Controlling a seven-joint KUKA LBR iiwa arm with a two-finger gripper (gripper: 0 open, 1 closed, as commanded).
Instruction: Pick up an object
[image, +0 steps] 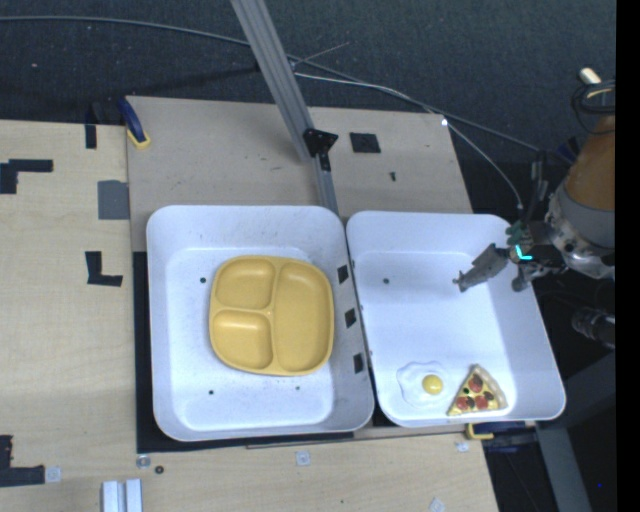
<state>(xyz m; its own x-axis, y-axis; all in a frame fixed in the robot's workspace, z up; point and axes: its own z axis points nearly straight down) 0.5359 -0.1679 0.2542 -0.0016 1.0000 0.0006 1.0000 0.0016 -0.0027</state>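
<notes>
A fried egg toy (424, 383) lies near the front of the right bin (400, 240). Beside it on the right sits a pizza slice toy (477, 392). My gripper (490, 282) hangs over the right side of that bin, well behind both toys. Its two dark fingers (476, 270) are spread apart, open, with nothing between them. A small teal light glows at the wrist.
The left bin (170, 300) holds a yellow three-part plate (271, 314). A grey metal pole (285, 80) slants in from the top and ends between the bins. Cables trail across the dark floor behind the bench.
</notes>
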